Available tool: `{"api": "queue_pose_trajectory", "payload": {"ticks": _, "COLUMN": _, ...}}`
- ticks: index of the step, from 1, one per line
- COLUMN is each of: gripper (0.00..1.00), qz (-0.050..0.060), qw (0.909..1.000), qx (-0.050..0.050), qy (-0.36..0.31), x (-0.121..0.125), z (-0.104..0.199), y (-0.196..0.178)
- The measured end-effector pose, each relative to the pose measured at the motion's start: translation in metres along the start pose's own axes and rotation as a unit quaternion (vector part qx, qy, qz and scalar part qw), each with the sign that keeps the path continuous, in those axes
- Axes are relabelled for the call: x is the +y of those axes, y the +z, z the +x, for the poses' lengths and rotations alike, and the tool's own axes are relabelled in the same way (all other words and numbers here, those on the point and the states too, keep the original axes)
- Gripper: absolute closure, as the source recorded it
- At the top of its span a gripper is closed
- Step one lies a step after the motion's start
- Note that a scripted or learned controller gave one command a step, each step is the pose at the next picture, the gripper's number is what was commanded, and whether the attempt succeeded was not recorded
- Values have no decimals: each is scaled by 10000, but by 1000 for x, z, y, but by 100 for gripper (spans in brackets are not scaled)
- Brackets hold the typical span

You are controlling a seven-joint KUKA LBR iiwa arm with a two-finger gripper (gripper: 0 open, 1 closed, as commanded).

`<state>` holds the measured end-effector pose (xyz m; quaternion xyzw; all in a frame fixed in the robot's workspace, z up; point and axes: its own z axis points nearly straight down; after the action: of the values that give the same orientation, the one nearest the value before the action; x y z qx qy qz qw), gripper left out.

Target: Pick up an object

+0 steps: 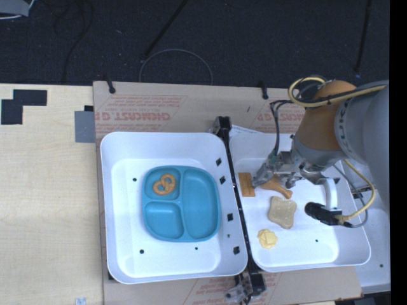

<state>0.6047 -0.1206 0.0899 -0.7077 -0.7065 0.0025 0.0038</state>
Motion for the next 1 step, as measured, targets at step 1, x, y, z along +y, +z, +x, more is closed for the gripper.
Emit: {"api": "queue_pose_trajectory", "payload": {"ticks": 1, "gripper": 100, "qz": -17, "qw": 10000, "qx": -4, "qy": 22, "x": 1, "z": -2, "y": -13}}
